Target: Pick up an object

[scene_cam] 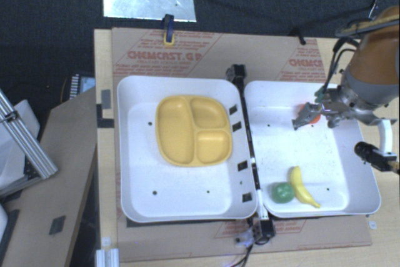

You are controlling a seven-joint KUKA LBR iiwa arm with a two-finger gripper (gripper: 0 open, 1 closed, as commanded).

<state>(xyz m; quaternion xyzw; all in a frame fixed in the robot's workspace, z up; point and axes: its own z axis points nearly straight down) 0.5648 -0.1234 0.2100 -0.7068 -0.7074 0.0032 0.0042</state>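
The right bin (350, 153) holds a yellow banana (302, 186) and a green round fruit (282, 192) side by side near its front left corner. A small orange-red object (310, 112) lies near the bin's back, mostly covered by the gripper. My gripper (315, 121) hangs over the back of that bin, open, with its fingers spread. The left finger is right at the orange-red object, and I cannot tell whether it touches it. Nothing sits clearly between the fingers.
The left bin (140, 184) holds a yellow divided plate (192, 130). A black divider rail (245, 134) runs between the bins. The arm's grey and orange body (375, 65) looms over the right bin's back right corner.
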